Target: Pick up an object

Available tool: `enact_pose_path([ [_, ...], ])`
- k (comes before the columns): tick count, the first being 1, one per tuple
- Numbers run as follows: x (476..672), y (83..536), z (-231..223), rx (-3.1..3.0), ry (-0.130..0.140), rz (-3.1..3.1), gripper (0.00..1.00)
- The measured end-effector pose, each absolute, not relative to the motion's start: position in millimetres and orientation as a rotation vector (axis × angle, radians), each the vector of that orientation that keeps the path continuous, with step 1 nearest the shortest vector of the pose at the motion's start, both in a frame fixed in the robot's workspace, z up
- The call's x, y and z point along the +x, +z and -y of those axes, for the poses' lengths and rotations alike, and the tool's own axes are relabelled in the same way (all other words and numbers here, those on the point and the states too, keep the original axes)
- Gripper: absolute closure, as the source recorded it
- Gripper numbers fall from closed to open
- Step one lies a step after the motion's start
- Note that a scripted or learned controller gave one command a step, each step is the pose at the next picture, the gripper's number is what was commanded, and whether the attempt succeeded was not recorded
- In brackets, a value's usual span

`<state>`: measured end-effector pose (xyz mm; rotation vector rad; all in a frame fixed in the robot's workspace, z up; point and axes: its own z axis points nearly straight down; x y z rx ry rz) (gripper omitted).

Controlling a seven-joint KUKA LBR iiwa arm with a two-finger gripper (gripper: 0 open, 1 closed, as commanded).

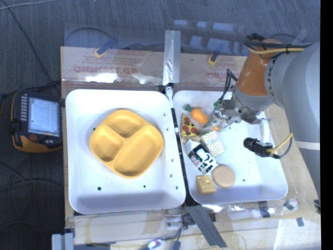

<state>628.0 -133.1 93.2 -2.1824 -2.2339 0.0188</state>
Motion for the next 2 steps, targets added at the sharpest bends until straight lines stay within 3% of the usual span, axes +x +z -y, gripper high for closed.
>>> enact_pose_path([
  [1,635.5,229,75,-2.312,0.004,2.128,1.00],
  [2,657.7,290,74,-2.325,0.004,2.114,1.00],
])
